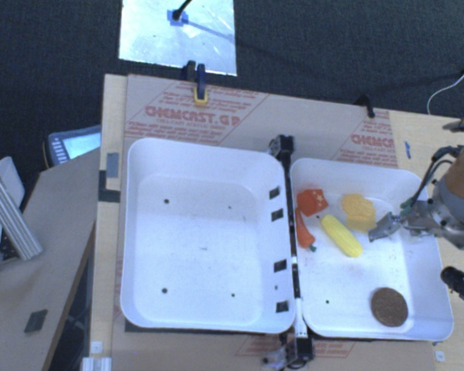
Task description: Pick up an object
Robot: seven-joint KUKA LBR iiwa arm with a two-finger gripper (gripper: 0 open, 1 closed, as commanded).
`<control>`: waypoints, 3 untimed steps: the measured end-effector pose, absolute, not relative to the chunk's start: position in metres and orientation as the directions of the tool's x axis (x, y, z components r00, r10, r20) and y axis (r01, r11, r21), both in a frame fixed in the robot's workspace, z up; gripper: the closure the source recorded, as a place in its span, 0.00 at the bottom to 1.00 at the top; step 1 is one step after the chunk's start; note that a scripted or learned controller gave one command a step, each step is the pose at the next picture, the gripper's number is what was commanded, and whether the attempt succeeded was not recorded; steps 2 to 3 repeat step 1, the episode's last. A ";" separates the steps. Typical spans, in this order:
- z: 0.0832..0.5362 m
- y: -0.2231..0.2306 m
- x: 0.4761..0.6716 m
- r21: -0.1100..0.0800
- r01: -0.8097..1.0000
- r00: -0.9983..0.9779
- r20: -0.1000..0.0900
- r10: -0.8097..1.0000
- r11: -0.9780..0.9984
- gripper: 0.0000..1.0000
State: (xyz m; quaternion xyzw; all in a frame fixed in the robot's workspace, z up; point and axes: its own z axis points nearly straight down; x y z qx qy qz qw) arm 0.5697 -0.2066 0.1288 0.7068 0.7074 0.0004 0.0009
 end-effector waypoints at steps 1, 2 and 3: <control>0.129 -0.207 0.570 0.002 1.000 -0.001 -0.001 1.000 0.001 0.00; 0.129 -0.207 0.570 0.002 1.000 -0.001 -0.001 1.000 0.001 0.00; 0.129 -0.207 0.570 0.002 1.000 -0.001 -0.001 1.000 0.001 0.00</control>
